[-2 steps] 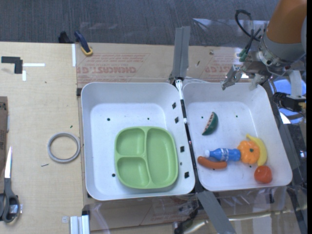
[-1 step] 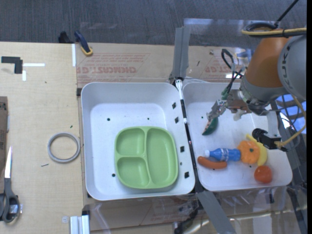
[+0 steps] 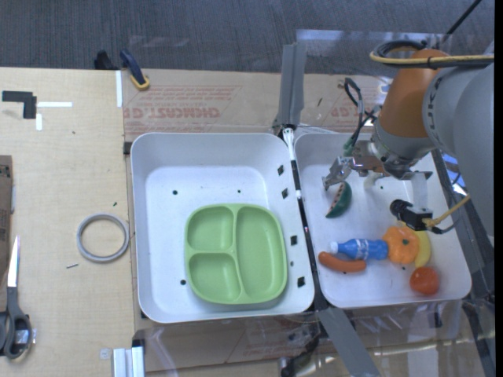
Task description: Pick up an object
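Note:
My gripper [image 3: 339, 176] hangs over the back left part of the right bin [image 3: 314, 210]. Its fingers stand open with nothing between them. Just below the fingertips a green wedge with a red edge [image 3: 340, 199] lies on the bin floor, apart from them. Toward the front lie a blue bottle [image 3: 362, 249], an orange-red sausage [image 3: 343, 264], an orange pumpkin-like toy [image 3: 402, 246], a yellow piece [image 3: 424, 250] and a red ball [image 3: 424, 280].
The left bin [image 3: 157, 210] holds a green divided plate [image 3: 236, 254]. A black cable end [image 3: 405, 210] dangles from the arm over the right bin. On the bench to the left lie a tape ring [image 3: 103, 236] and scissors [image 3: 12, 324].

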Controlling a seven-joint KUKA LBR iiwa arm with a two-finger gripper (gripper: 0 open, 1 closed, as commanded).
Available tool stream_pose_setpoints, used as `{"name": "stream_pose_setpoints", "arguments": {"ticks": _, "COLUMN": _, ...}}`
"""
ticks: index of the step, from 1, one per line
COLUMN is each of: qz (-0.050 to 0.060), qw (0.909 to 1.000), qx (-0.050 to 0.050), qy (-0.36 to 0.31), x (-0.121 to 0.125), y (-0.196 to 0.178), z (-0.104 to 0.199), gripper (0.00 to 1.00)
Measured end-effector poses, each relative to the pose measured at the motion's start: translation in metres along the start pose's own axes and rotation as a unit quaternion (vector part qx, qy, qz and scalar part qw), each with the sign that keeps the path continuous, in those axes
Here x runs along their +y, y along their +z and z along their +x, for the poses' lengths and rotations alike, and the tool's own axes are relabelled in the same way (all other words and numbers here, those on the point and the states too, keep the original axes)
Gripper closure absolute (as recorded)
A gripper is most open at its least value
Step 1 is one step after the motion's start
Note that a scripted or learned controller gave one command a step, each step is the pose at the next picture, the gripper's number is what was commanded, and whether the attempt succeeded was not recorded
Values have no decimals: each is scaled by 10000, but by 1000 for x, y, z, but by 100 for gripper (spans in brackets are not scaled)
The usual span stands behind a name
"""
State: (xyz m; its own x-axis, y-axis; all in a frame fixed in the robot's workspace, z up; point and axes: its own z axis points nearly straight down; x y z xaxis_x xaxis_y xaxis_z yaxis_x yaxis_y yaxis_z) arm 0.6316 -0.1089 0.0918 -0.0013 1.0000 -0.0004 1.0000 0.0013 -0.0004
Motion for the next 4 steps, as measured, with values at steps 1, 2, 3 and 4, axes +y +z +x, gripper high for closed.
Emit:
{"name": "stream_pose_setpoints", "arguments": {"ticks": 1, "qz": -4, "qw": 10000, "qx": -1, "qy": 16, "x": 0, "y": -10, "z": -1, "gripper": 100}}
{"name": "stream_pose_setpoints", "arguments": {"ticks": 2, "qz": -3, "qw": 10000, "qx": -2, "qy": 17, "x": 0, "y": -10, "z": -1, "gripper": 0}}
{"name": "stream_pose_setpoints", "arguments": {"ticks": 3, "qz": 6, "qw": 10000, "qx": 2, "qy": 20, "x": -80, "y": -16, "z": -13, "gripper": 0}}
{"name": "stream_pose_setpoints", "arguments": {"ticks": 4, "qz": 10, "qw": 10000, "qx": 4, "qy": 17, "x": -128, "y": 1, "z": -14, "gripper": 0}}
